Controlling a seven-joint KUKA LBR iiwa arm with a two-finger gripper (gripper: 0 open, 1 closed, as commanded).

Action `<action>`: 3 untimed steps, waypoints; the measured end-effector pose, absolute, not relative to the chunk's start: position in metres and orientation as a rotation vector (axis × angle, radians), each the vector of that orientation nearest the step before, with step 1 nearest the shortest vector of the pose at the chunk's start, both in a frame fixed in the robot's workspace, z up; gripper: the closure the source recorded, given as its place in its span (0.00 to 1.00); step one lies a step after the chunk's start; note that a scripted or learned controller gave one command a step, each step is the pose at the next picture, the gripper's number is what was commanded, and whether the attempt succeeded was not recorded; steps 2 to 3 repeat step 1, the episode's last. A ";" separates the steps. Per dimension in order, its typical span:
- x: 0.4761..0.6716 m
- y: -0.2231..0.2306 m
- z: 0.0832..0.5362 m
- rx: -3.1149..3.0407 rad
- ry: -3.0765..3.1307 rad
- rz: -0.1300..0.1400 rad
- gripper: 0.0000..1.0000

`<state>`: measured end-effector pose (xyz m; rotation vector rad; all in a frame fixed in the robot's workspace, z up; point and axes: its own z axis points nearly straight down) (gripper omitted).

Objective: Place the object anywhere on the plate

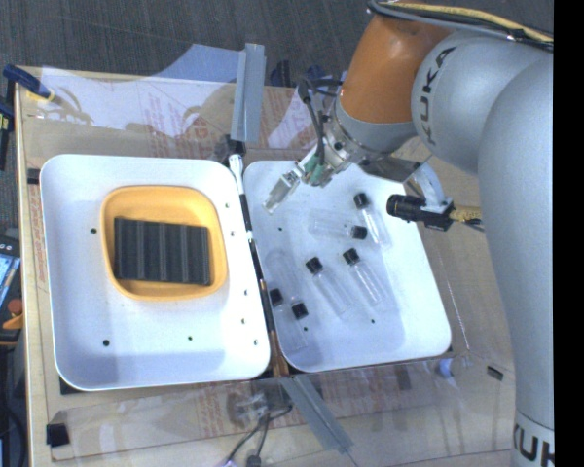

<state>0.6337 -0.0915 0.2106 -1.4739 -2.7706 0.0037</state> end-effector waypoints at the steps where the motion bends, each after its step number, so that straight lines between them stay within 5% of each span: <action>1: 0.657 -0.024 0.192 -1.069 -2.955 0.000 0.00; 3: 0.657 -0.024 0.192 -1.069 -2.955 0.000 0.00</action>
